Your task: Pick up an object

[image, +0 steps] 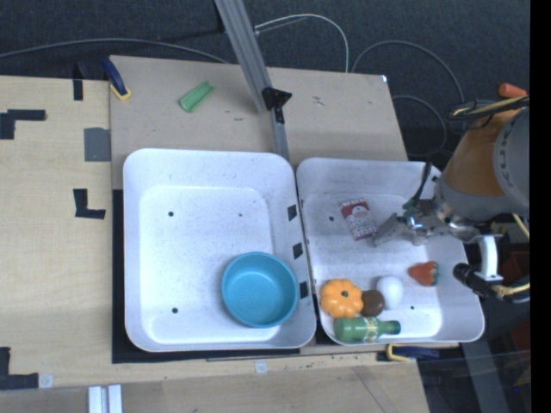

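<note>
Over right bin [456, 321] | end effector [387, 231] beside red packet [356, 218] | finger state unclear

The robot arm [495, 166] is cut off by the frame's right side, so only its orange band and grey wrist are visible. The gripper [385, 231] appears as a blurred grey shape over the right bin [456, 329]; whether its fingers are parted is unclear. The print on the small red-and-white packet [357, 218] is too small to read. A brown ball [373, 302] is partly hidden between the orange pumpkin [341, 298] and the white egg [391, 291].
</note>
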You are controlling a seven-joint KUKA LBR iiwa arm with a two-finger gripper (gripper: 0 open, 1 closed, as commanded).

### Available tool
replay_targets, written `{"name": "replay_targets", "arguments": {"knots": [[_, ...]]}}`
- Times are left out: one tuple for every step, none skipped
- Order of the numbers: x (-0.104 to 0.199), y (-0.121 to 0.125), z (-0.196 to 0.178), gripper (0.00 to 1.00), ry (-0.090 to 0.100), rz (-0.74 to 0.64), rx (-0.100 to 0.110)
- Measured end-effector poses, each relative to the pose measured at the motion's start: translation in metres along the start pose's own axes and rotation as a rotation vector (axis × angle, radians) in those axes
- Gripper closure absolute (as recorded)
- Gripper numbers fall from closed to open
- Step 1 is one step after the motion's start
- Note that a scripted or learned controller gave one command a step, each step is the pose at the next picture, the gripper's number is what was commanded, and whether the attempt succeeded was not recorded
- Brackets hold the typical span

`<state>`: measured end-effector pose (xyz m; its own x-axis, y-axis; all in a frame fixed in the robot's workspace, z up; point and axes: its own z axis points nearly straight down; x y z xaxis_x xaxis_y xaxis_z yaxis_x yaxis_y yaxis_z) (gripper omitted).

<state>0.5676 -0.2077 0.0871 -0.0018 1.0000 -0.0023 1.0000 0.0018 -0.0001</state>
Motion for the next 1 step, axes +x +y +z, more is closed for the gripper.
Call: {"name": "replay_targets", "arguments": {"knots": [[0.0005, 0.0003, -0.0119, 1.00, 0.002, -0.001, 0.001]]}}
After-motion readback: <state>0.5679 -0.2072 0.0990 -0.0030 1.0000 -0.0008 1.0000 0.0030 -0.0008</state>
